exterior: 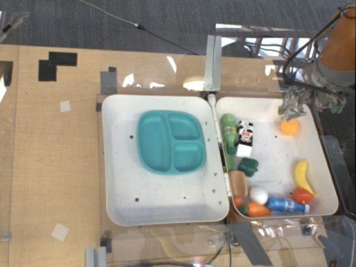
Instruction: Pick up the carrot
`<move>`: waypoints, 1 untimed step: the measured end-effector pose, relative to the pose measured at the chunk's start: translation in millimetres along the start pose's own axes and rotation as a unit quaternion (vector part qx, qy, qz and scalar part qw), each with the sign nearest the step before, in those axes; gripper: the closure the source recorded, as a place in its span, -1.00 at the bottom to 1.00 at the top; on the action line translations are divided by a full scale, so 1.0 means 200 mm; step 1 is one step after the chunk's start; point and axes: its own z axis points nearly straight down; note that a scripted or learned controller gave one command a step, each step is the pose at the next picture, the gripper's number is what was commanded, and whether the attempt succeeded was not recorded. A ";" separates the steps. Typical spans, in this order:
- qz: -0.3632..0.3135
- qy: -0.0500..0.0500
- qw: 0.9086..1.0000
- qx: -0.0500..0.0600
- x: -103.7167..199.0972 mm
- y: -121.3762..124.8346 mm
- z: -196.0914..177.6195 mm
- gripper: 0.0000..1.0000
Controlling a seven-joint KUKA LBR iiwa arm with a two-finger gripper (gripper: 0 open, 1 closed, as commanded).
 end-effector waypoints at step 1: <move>-0.095 0.001 0.995 0.000 0.48 0.05 -0.37 1.00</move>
